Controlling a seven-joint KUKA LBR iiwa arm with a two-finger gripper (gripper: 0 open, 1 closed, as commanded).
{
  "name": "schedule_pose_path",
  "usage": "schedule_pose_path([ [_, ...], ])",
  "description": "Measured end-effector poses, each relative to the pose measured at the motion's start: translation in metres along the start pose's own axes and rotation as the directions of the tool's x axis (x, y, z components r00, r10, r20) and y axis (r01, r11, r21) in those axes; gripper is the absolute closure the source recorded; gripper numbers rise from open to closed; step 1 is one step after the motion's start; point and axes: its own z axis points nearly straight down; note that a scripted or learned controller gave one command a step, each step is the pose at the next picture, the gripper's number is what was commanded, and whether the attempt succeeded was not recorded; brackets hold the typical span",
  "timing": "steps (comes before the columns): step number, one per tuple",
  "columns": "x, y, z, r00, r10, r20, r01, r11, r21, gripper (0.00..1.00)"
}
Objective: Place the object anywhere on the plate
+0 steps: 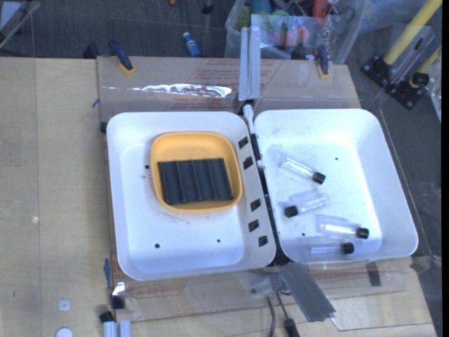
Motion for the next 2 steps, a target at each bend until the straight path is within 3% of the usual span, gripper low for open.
schedule_pose_path([
  [1,0.012,-0.004,0.0,0.93,-0.368,0.0,0.368,0.93,-0.001,1.0],
  [2,0.041,-0.014,0.0,0.735,-0.678,0.001,0.678,0.735,-0.001,1.0],
])
